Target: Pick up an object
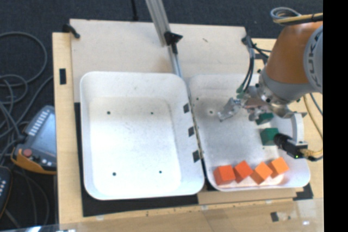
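Several orange blocks lie in a row along the near edge of the right bin (217,133): one at the left (224,174), one beside it (243,170), one further right (262,172) and one at the right end (279,165). A green piece (267,135) lies near the bin's right side, partly under the arm. My gripper (227,111) hangs over the upper middle of the right bin, well away from the blocks, and I see nothing in it. The orange-banded wrist (291,62) covers the bin's far right corner.
The left bin (89,117) sits beside the right one, their rims touching. A slanted aluminium post (155,2) rises from behind the bins. Cables (22,62) and a hand-held pendant (38,138) lie on the floor to the left of the bench.
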`<state>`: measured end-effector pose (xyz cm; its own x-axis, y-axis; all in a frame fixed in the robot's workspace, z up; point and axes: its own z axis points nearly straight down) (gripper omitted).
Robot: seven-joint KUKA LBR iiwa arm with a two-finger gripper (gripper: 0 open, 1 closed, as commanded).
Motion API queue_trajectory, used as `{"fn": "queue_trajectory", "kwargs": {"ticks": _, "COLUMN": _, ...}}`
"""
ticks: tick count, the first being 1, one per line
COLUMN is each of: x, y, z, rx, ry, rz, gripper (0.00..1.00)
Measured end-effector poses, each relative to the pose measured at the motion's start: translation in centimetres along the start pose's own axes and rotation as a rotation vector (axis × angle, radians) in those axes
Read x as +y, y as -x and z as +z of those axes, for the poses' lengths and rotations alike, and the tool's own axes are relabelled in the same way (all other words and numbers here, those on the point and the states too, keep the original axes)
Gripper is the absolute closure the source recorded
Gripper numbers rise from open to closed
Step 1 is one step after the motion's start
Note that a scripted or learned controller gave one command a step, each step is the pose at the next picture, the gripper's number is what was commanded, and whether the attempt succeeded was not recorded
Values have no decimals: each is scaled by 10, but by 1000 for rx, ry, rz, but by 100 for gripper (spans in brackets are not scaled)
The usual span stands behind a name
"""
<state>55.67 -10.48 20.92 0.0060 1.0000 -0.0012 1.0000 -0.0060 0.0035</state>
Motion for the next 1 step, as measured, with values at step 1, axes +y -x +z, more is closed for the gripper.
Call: {"fn": "queue_trajectory", "kwargs": {"ticks": 1, "x": 15, "y": 29, "z": -58, "rx": -2, "ry": 4, "rz": -4, "gripper": 0}}
